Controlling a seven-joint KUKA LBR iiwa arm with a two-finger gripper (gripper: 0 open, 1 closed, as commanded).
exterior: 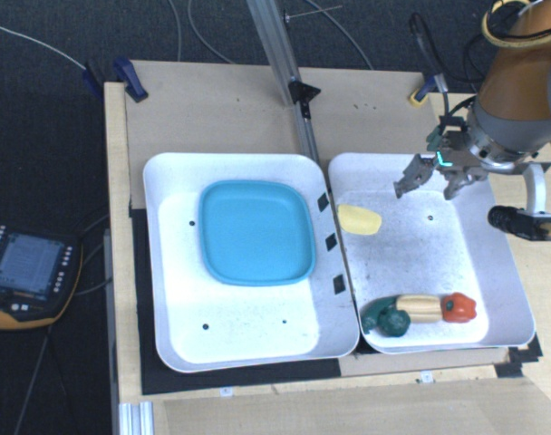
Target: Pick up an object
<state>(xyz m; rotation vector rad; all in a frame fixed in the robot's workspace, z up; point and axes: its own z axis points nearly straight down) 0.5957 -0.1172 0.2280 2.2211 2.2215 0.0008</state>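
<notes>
We are hovering the claw (434, 178) with its fingers spread and nothing between them, above the right bin's (493, 270) far end. The yellow piece (359, 219) is lying nearby (against the bin's left wall); we are risking a finger striking that wall, or the rounded piece squirting out as we close.

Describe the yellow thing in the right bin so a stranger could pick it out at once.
Start at the right-hand shallow white bin, the one under the two-finger gripper. Along its left wall, near the far end, lies a small pale yellow rounded lump, alone on the speckled floor. The dark green lump, tan cylinder and red round piece cluster at the near edge; only this piece is yellow and apart.
</notes>
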